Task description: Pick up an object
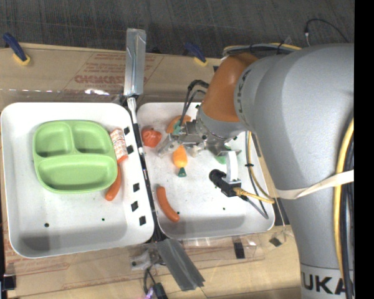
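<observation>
Robot gripper (pixel 186 139) low in the right bin (pixel 237 220), a toy carrot (pixel 180 158) just below it; whether it grips anything cannot be told

Bright, even light is falling from overhead, washing out the white bins (pixel 68 229) so their walls are nearly losing detail. The arm (pixel 299 117) is casting a soft shadow across the right bin's floor. A mild sheen is showing on the green tray (pixel 75 154). Focus is holding fairly sharp throughout, with slight graininess.
</observation>
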Motion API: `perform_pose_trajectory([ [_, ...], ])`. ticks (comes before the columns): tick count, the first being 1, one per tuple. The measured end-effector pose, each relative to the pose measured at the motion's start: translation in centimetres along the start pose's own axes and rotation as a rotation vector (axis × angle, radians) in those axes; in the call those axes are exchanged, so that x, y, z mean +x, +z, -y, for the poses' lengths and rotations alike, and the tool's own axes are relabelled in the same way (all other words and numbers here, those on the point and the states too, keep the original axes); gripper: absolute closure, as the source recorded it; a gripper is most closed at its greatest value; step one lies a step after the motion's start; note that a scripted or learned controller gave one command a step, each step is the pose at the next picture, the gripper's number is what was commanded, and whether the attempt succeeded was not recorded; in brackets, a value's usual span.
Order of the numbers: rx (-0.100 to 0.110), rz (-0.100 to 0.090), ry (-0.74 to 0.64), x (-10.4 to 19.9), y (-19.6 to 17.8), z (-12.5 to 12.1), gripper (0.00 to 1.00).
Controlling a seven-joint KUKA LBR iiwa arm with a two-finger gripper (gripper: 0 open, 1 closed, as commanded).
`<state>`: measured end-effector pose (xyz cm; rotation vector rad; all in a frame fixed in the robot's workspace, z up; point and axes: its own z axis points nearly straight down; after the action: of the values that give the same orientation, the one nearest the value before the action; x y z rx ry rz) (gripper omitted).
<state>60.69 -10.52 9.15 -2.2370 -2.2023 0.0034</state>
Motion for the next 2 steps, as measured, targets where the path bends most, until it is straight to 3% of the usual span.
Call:
perform_pose_trajectory([
  [1, 0.003, -0.001, -0.004, 0.1, -0.9, 0.0, 1.00],
  [2, -0.005, 0.000, 0.058, 1.0, -16.1, 1.0, 1.00],
])
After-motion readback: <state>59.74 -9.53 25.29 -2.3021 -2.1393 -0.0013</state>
